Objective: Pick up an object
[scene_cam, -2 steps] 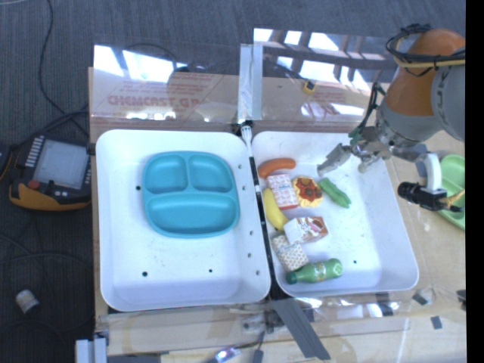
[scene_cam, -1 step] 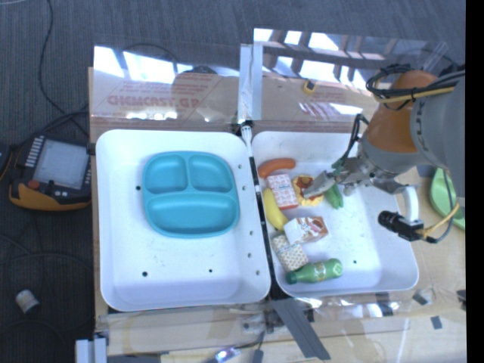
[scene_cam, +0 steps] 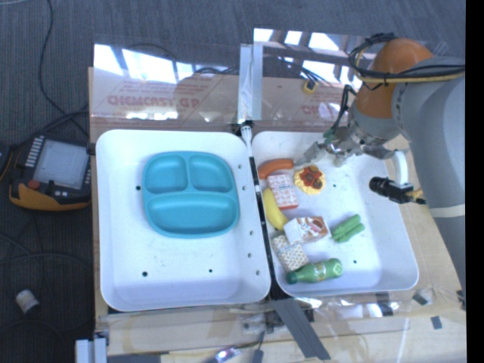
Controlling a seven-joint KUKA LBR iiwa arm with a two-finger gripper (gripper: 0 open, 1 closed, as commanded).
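My gripper [scene_cam: 331, 151] hangs over the back of the right bin [scene_cam: 378, 259], just behind and right of a round red-and-yellow pizza toy [scene_cam: 310, 178]. Its fingers are spread open with nothing between them. Along the bin's left side lie an orange sausage [scene_cam: 274, 167], a red-and-white carton [scene_cam: 283, 190], a yellow banana [scene_cam: 273, 209], a white-and-brown box [scene_cam: 306, 229] and a checkered packet [scene_cam: 290, 253]. A green bottle [scene_cam: 314, 271] lies near the front wall. A small green pickle-like piece [scene_cam: 346, 228] sits in the middle.
The left bin [scene_cam: 125, 271] holds a blue divided plate [scene_cam: 189, 193]. Clear plastic panels [scene_cam: 174, 89] stand behind both bins. A yellow-and-black handheld device [scene_cam: 49, 174] lies on the floor at the left. The right bin's right side has bare floor.
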